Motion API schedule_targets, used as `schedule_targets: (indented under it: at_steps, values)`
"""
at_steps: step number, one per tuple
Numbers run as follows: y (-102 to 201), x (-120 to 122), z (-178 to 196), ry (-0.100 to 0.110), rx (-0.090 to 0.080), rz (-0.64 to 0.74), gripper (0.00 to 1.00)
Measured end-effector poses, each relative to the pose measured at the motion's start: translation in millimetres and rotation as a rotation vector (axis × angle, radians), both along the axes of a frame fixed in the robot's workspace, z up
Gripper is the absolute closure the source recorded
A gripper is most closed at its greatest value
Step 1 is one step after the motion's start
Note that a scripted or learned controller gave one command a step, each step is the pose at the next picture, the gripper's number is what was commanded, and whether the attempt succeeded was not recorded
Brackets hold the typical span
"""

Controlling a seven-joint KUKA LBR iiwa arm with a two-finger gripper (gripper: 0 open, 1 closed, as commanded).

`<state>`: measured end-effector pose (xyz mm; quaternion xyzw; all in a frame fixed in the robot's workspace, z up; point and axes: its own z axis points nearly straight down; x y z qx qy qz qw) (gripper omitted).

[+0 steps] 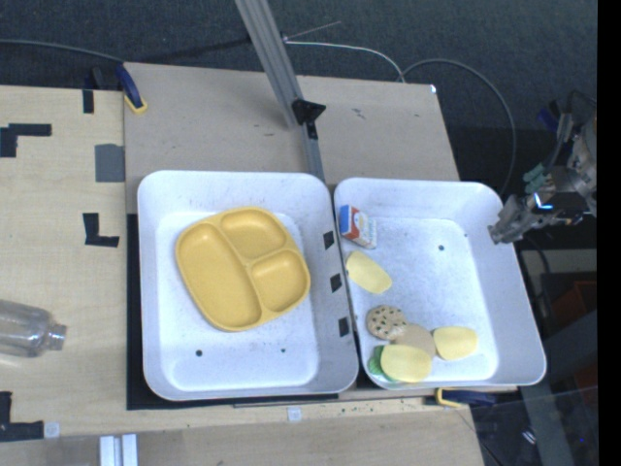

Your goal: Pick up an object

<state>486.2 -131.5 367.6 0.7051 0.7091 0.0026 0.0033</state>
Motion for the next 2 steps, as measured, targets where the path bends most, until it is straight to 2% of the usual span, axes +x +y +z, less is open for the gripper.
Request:
schedule_targets:
  at_steps: [1, 2]
  values:
    - [-75.3, 37.1, -91.8, 0.016, 0.000, -0.010, 1.00]
    - [-78.2, 99.7, -140.9, 0.011, 0.000, -0.002, 1.00]
